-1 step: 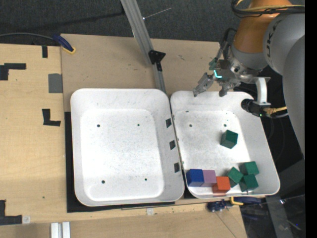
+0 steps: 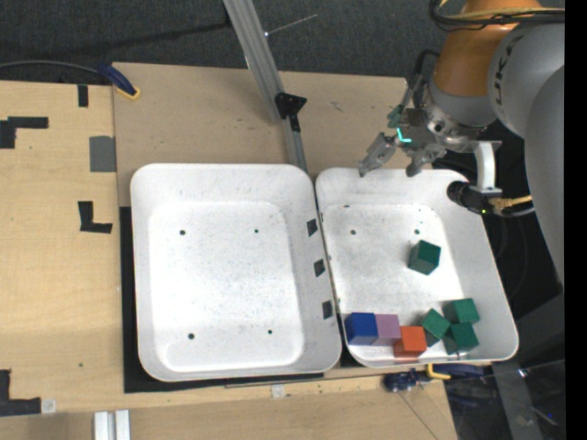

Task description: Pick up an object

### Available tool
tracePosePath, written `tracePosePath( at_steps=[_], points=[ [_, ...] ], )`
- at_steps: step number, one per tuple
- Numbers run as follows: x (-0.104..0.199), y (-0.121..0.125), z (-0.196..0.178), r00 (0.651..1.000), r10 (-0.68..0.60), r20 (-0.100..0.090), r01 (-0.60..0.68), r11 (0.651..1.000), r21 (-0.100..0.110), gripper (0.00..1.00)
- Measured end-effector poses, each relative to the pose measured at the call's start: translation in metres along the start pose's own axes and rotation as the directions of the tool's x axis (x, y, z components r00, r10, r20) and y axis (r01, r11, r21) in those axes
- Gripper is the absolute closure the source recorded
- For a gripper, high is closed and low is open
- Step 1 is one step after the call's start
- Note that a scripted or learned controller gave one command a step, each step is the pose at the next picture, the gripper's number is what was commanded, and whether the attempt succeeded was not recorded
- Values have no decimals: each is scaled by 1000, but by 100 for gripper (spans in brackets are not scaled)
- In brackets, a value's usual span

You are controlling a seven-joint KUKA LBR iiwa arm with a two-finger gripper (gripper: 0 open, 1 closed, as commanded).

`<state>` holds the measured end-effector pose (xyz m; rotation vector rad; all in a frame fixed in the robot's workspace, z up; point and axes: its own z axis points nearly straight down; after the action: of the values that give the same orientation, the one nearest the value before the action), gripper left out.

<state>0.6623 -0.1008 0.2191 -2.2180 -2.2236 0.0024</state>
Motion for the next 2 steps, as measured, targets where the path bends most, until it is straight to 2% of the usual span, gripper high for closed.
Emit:
tracePosePath(
  at_steps=[2],
  points=[
    [11, -3, 90, 1000, 0, 0, 0, 1000, 5, 0]
  ],
)
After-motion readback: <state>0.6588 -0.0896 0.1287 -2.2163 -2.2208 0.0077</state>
